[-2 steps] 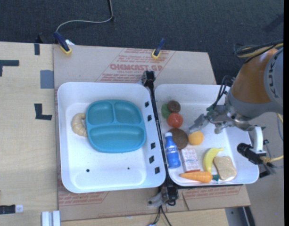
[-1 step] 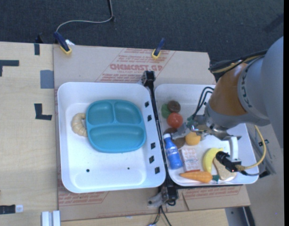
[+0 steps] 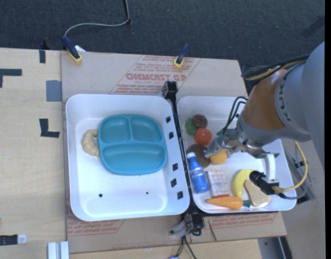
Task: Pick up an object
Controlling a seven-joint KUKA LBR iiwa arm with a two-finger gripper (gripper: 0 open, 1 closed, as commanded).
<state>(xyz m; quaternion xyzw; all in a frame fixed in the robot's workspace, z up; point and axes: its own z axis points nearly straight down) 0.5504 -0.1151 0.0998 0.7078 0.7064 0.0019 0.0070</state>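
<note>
My gripper (image 3: 220, 147) is low in the right bin (image 3: 286, 166), reaching in from the right under the orange-banded wrist. A small orange-yellow fruit (image 3: 219, 157) lies right at its tip, touching or nearly touching it. Close by on the left are a red tomato (image 3: 203, 136), a dark brown ball (image 3: 200, 121), a green piece (image 3: 190, 127) and a brown item (image 3: 195, 151). A blue bottle (image 3: 197, 172) lies along the bin's left wall.
The front of the right bin holds a printed packet (image 3: 217, 181), a banana (image 3: 240, 181), a carrot (image 3: 225, 202) and a bread slice (image 3: 256, 193). The left bin (image 3: 79, 188) holds a blue divided plate (image 3: 133, 144) and a beige pastry (image 3: 90, 142).
</note>
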